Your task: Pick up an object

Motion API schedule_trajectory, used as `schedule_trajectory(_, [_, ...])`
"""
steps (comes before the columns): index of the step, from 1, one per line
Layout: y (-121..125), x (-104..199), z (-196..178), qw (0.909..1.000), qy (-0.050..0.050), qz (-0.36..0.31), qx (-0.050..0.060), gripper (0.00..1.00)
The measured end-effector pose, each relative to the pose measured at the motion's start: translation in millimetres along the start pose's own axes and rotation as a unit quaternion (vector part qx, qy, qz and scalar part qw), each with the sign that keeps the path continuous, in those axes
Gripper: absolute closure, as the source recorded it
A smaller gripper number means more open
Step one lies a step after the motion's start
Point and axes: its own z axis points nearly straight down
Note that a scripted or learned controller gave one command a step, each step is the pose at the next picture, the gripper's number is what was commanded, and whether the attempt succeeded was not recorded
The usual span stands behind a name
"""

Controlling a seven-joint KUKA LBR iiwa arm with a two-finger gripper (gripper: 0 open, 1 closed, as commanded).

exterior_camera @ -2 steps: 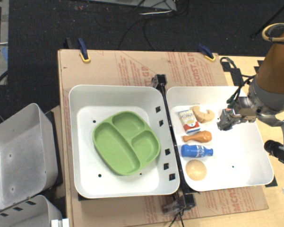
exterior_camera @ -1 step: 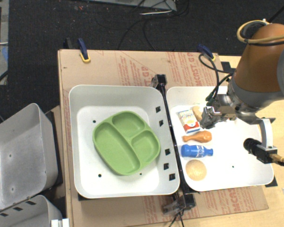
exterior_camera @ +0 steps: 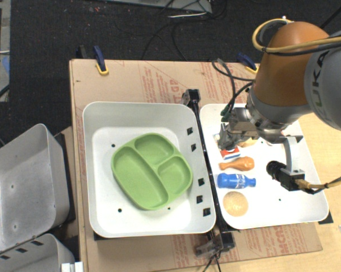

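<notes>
My gripper (exterior_camera: 229, 142) hangs low over the left part of the right bin (exterior_camera: 283, 205), just above a small red, white and blue item (exterior_camera: 231, 152) that it partly hides. In front of that lie an orange drumstick-shaped toy (exterior_camera: 237, 164), a blue bottle (exterior_camera: 235, 181) on its side and a round tan piece (exterior_camera: 235, 203). Another pale orange piece (exterior_camera: 248, 143) peeks out beside the wrist. The grey arm with its orange band (exterior_camera: 286, 61) covers the far side of this bin.
The left bin (exterior_camera: 96, 152) holds a green divided plate (exterior_camera: 152, 170). A black fitting with a cable (exterior_camera: 283, 174) juts from the wrist over the right bin. A grey tub (exterior_camera: 22, 186) stands off the bench at the left. Blue clamps (exterior_camera: 101, 61) grip the bench's far edge.
</notes>
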Motion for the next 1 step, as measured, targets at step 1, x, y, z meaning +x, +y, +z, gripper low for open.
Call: schedule_trajectory(1, [6.1,62.0,15.6,1.0000,0.000,0.000,0.002,1.00])
